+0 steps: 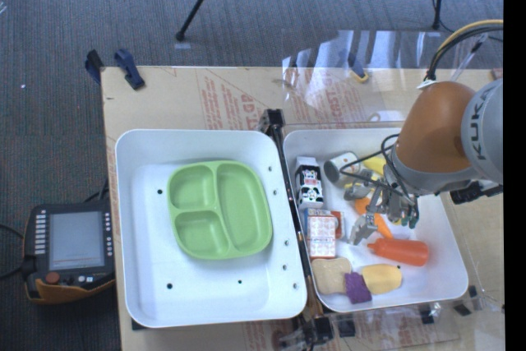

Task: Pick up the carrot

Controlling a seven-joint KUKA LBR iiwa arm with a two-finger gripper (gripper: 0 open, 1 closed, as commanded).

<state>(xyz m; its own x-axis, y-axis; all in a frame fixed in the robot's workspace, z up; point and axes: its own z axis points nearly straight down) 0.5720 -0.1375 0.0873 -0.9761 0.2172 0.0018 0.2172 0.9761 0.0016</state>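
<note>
In the camera view, the arm [448, 131] is reaching in from the right and hanging over the right bin [456, 259], with the gripper [380, 219] pointing down into the clutter near that bin's middle. Its fingers are standing apart, and nothing is showing between them, so the claw is reading as open and carrying no load. The carrot [399, 251] is lying on its side on the bin floor just beside and below the fingertips, with its long axis running roughly left to right; a second small orange piece [362, 204] is sitting just left of the gripper (its identity is too small to confirm). A milk carton [308, 182], a red-and-white packet [321, 233], a purple block [357, 288] and a pale yellow item [381, 279] are crowding the same bin, while the green divided plate [220, 208] is resting in the left bin [131, 201]. The carrot is looking like a light, rigid toy with a smooth, possibly slippery skin. Closing across its thick midsection, at right angles to its length, is judged the most secure hold; a grip near the tapered end would likely be squeezing it out.
</note>
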